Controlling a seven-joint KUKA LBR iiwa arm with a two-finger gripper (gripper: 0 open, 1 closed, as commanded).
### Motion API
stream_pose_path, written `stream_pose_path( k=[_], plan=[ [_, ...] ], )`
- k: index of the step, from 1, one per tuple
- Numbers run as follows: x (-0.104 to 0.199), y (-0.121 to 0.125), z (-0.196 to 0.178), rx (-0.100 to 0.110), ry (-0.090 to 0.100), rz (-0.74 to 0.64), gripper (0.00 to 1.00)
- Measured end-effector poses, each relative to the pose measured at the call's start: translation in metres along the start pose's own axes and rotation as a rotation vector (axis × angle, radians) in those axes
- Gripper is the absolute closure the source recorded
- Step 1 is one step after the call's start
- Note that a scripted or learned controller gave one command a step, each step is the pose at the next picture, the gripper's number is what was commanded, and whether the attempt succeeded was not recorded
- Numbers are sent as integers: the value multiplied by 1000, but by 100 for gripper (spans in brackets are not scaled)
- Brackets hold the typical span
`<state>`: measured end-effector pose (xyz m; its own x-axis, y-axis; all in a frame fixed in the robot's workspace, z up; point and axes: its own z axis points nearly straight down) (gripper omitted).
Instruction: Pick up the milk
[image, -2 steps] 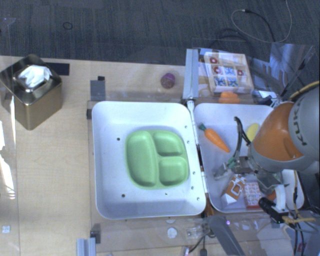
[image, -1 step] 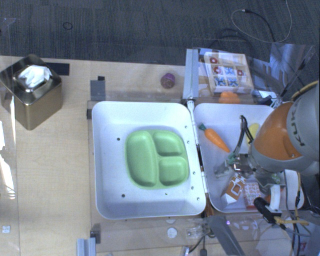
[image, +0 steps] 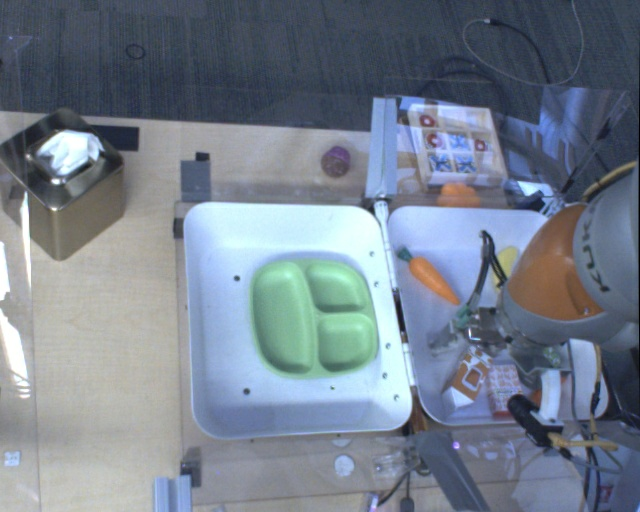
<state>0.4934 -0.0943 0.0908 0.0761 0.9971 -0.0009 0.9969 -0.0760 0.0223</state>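
Milk carton (image: 470, 380) seen lying in right bin (image: 425, 395); orange-white label print unreadable. Gripper (image: 462, 330) positioned just above; fingers' state not discernible, partly hidden by arm (image: 560, 275).

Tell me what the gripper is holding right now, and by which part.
Cannot be told. The gripper sits low in the right bin, just above the milk carton, but the view does not show the carton between its fingers.

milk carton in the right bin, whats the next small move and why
Probably a short descent onto the small orange-and-white milk carton: the gripper sits just above it in the right white bin, with the orange carrot apart, farther up the bin.
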Motion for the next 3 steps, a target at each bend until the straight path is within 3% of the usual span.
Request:
stream_pose_path(
  k=[1, 2, 3],
  plan=[
    [-1, 3, -13, -9, -3, -6, 100],
    [-1, 3, -13, -9, -3, -6, 0],
    [-12, -2, -1, 11, 3, -287, 0]
  ],
)
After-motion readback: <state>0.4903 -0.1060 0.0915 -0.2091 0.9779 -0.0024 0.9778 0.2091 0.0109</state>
